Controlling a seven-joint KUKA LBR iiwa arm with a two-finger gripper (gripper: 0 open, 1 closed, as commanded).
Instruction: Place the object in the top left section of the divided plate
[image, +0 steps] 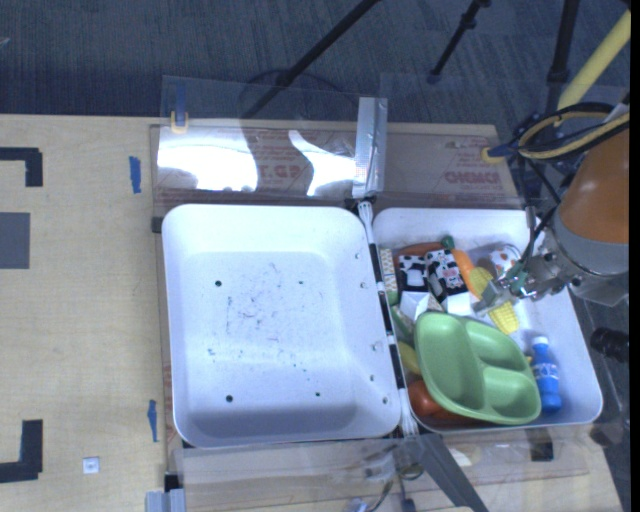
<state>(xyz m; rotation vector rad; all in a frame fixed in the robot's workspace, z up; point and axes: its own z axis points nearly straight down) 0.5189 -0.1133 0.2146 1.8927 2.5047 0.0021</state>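
plate (478, 368), green and divided, lies tilted in the right bin (585, 350) over toys and beside a blue bottle (545, 372). end effector (512, 283) hovers just above the clutter; its opening cannot be told. cardboard (470, 165) behind bears unreadable red print.

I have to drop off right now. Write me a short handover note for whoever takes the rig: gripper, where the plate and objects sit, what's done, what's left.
Gripper: low over the right bin, among the objects near the yellow corn; grip unclear.
Green divided plate: tilted in the right bin, on other objects. Blue bottle beside it, carrot behind.
Left bin: no objects.
Done: nothing in the plate.
Left: pick an object, place it in the plate's top left section.
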